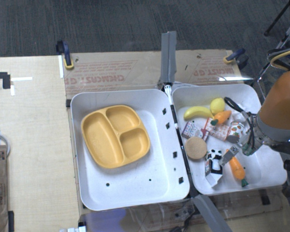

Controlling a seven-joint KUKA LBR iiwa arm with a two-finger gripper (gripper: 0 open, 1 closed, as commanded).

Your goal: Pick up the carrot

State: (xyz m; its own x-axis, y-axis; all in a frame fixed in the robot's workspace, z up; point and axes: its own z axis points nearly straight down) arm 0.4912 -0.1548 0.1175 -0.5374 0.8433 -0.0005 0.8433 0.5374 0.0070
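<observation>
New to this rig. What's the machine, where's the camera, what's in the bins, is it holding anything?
One fixed camera looks down at a slant on two white bins. The grey arm with the orange band reaches in from the right; its claw hangs low over the right bin. That bin holds a banana, a lemon, two carrots, a round brown disc and small packets. The left bin holds a yellow divided plate. I can't tell if the claw grips anything.
</observation>
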